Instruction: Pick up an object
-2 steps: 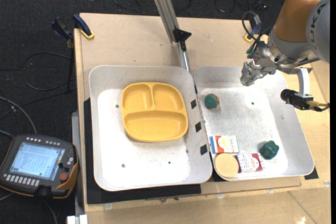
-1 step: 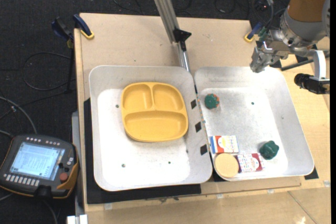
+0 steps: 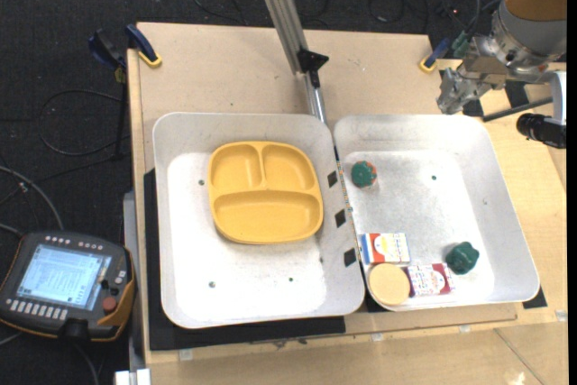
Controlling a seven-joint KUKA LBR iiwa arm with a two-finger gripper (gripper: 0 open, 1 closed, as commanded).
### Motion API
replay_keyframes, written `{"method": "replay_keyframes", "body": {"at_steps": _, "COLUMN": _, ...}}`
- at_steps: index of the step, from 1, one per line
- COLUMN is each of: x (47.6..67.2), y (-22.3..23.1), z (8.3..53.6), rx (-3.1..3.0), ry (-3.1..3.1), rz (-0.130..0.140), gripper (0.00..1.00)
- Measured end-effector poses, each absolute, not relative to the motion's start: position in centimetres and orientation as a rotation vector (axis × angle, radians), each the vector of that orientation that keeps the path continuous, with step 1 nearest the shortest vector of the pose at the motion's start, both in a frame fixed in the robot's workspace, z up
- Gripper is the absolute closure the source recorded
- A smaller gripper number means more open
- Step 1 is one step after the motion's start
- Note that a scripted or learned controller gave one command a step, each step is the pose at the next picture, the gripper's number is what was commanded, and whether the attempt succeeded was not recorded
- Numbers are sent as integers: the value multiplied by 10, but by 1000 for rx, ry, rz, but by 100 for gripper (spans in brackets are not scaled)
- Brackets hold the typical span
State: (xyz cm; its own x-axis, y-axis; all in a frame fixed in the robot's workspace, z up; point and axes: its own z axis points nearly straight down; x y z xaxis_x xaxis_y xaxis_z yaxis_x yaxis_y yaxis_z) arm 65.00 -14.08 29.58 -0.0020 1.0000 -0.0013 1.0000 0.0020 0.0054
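Nearest you, in the right bin, a round cream lid lies at the front wall, touching a small red-and-white carton; its print is too small to read. Just behind sits a second printed carton, and a dark green lumpy object rests to the right. A smaller green ball lies farther back. The left bin carries a glossy yellow compartment tray. Beyond the right bin's far corner, over the worktop, you see the gripper; the arm is cut off at the frame edge. You cannot tell how far the jaws stand apart; nothing visible is held.
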Motion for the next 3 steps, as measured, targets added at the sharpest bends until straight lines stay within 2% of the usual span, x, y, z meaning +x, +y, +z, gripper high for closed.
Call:
{"method": "replay_keyframes", "body": {"at_steps": 1, "x": 647, "y": -97, "z": 285, "rx": 2216, "ry": 2230, "rz": -1, "gripper": 100}}
{"method": "replay_keyframes", "body": {"at_steps": 2, "x": 631, "y": -49, "z": 263, "rx": 2216, "ry": 2231, "rz": -2, "gripper": 100}}
{"method": "replay_keyframes", "body": {"at_steps": 3, "x": 630, "y": 1, "z": 253, "rx": 2215, "ry": 2231, "rz": 0, "gripper": 100}}
